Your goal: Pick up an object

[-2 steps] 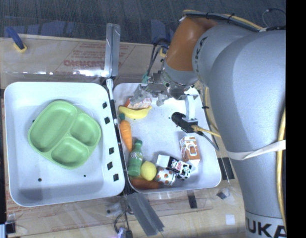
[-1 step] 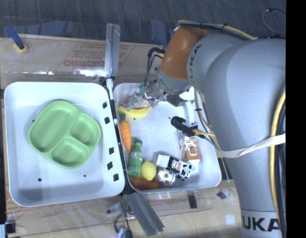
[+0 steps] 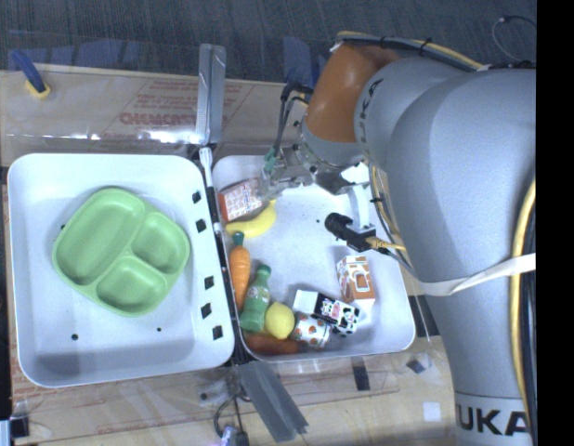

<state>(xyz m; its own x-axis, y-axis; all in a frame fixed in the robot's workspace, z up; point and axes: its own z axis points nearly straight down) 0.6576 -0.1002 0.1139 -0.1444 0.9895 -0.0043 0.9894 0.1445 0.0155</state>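
My gripper [image 3: 272,176] hangs low over the far left corner of the right bin [image 3: 394,337]. It is right beside a small red and white carton [image 3: 238,200], which lies against the bin's left wall. A yellow banana [image 3: 257,222] lies just below that carton. The wrist and the orange band [image 3: 343,91] cover the bin's far edge. Nothing can be seen lifted off the bin floor.
Along the right bin's left and near sides lie a carrot [image 3: 241,266], a green bottle [image 3: 256,299], a lemon [image 3: 280,321], a small can [image 3: 313,332], a black and white box [image 3: 332,310] and an orange carton [image 3: 357,280]. The left bin [image 3: 36,342] holds a green divided plate [image 3: 122,248].
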